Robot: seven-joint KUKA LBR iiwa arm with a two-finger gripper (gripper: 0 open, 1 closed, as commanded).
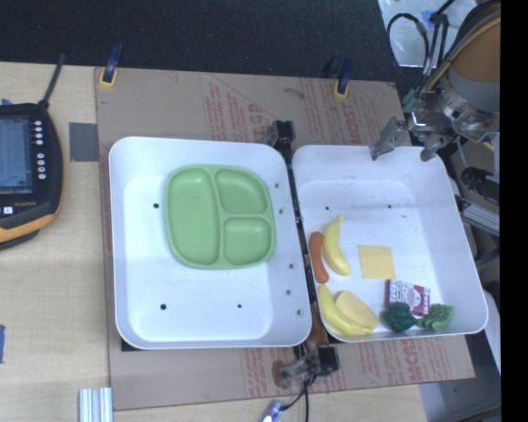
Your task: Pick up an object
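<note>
The right bin [440, 192] is the place to look from. At its near edge sit 2 green broccoli pieces [420, 318] in the right corner, touching each other. Just left of them is 1 small red and white box [408, 294]. Further left along the near edge is a yellow banana [336, 316] with 1 yellow lump [355, 309] lying on it. A bit deeper in the bin is 1 flat yellow cheese square [376, 261]. Left of the cheese is a second banana [334, 246], so there are 2 bananas. Beside it, near the bin's left wall, lies 1 thin orange sausage [319, 257]. These toys are small and bright, and all are packed in the near half of the bin.

Left of the right bin is the left bin [136, 262]. It holds 1 green plate [219, 216] with 3 parts.

Far left on the tabletop [35, 323] is 1 orange and black screen pad [18, 174].

At the far right corner of the right bin hangs the end effector [409, 141]. Its 2 fingers are spread apart and hold nothing.
</note>
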